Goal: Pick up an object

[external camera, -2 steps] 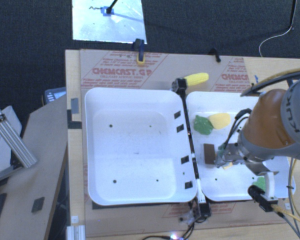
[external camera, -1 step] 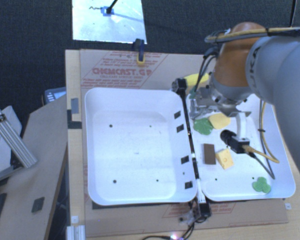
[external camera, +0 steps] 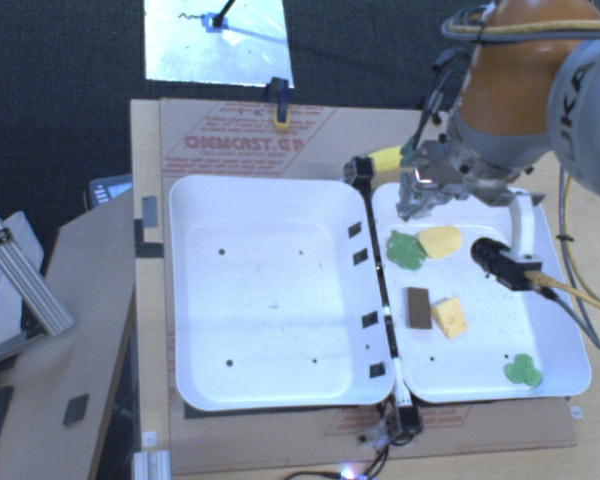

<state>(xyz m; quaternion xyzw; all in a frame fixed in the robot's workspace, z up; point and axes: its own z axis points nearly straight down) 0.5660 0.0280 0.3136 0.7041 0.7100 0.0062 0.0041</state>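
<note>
Hanging over the far left corner of the right bin (external camera: pixel 480 363): gripper (external camera: pixel 417 208), pointing down, close to the bin floor. Contact with the floor, can't say. Spread or closed, can't tell from this angle either. Arm (external camera: pixel 525 78) comes in from the right, orange band on top, grey wrist below it.

Pickable stuff all sits in the right bin:
- Green piece (external camera: pixel 407 250) lies just in front of the gripper, near the bin's left wall.
- Yellow oval (external camera: pixel 440 240) touches or slightly overlaps the green piece on its right side.
- Brown block (external camera: pixel 418 307) lies flat, nearer the camera.
- Yellow wedge (external camera: pixel 450 318) sits just beside the brown block on the right, about touching.
- Small green piece (external camera: pixel 523 370) sits well apart from the rest, near the front right corner.

Left bin (external camera: pixel 180 298) sits tight against the right one, with black clips (external camera: pixel 360 258) along the shared edge. Both bins rest on a cardboard sheet (external camera: pixel 250 133) with red print, on the table (external camera: pixel 90 298).
</note>
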